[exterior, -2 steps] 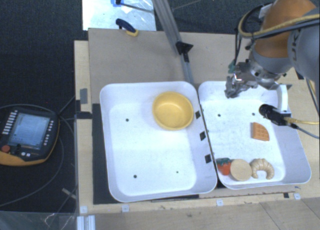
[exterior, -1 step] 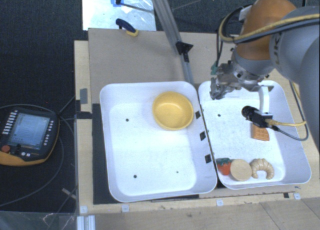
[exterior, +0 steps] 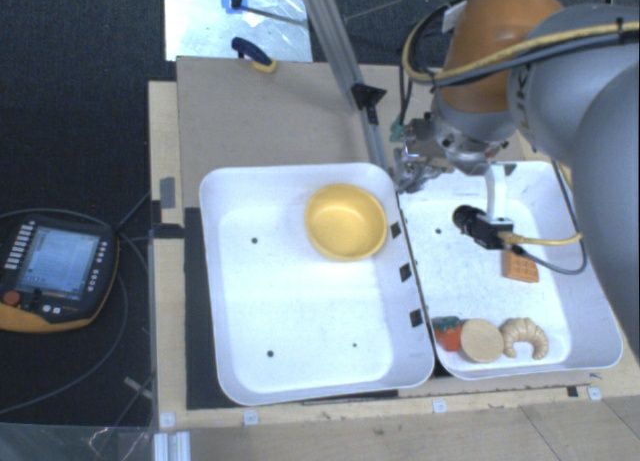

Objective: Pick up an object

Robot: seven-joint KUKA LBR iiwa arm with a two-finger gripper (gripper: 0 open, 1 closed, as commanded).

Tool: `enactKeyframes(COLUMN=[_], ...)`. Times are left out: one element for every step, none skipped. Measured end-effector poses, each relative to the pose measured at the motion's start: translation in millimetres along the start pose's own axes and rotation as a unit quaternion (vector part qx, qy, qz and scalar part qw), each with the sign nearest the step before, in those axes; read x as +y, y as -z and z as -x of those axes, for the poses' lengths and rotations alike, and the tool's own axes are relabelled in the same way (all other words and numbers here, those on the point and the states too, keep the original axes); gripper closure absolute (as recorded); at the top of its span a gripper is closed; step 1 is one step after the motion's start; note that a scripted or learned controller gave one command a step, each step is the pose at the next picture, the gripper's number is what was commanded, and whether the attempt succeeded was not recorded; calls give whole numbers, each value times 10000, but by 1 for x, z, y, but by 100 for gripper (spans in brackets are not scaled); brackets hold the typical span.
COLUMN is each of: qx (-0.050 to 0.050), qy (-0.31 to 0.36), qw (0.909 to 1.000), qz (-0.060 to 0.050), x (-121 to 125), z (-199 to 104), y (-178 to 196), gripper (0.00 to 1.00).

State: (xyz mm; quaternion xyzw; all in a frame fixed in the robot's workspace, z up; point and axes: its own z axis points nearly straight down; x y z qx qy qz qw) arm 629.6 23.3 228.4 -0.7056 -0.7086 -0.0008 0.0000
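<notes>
Arm [exterior: 585, 89] in from rt, pincer [exterior: 410, 173] at rt bin [exterior: 460, 289] far-left corner, state can't tell.

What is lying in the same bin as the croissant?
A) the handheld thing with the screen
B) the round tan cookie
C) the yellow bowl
B: the round tan cookie lies right beside the croissant in one white bin, while the yellow bowl sits in the other bin.
</notes>
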Motion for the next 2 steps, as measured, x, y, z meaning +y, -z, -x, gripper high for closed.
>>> enactKeyframes(qx=[0, -5], qy=[-6, -17], qw=[10000, 10000], qz=[-3, -2], x=[-1, 0], z=[-42, -41], y=[-2, -2], gripper=[100, 0])
